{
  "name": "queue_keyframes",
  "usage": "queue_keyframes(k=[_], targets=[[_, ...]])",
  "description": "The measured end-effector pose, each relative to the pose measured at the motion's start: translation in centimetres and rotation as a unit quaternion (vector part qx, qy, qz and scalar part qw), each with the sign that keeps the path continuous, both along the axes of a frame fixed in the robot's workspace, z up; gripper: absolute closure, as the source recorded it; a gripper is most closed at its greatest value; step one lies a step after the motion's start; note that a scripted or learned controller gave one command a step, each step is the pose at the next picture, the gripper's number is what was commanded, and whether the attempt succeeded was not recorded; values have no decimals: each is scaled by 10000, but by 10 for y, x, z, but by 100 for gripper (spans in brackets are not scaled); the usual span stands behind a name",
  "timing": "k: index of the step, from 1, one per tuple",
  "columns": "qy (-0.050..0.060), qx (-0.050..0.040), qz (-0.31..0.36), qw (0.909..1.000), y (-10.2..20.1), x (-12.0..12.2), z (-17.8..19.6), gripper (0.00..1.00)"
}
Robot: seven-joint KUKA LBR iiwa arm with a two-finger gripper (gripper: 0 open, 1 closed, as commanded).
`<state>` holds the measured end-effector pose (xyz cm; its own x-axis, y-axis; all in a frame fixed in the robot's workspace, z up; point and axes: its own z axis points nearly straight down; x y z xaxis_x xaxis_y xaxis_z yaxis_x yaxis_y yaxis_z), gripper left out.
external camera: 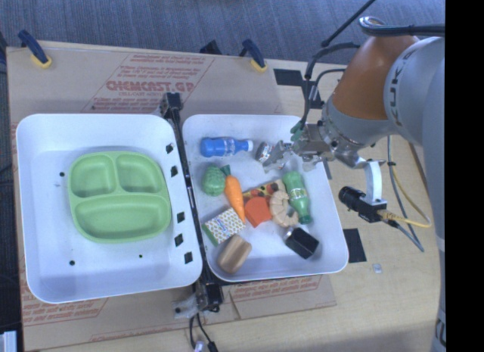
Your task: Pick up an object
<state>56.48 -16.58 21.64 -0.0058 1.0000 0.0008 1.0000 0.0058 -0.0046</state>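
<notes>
My gripper (274,155) hangs over the upper right part of the right bin (327,225), just right of a blue bottle (224,146) lying on its side. Nothing shows in its grasp. Directly below it lie a green bottle (296,196) and a tan ridged piece (280,208). Further left sit a green vegetable (214,181), an orange carrot (235,196) and a red-orange piece (257,210). Toward the front are a checkered packet (224,225), a brown roll (234,253) and a black block (301,242).
The left bin (38,260) holds a green divided plate (119,195). A black clip strip (181,184) runs between the two bins. Cardboard (151,78) lies beneath them, clamped at the back edge. The arm (393,85) reaches in over the right bin's far right corner.
</notes>
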Motion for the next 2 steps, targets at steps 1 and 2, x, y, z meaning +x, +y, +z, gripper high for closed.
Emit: queue_keyframes(k=[1, 2], targets=[[7, -5, 0, 10000, -45, 15, -98, 0], [0, -1, 12, 10000, -21, 35, -125, 0]])
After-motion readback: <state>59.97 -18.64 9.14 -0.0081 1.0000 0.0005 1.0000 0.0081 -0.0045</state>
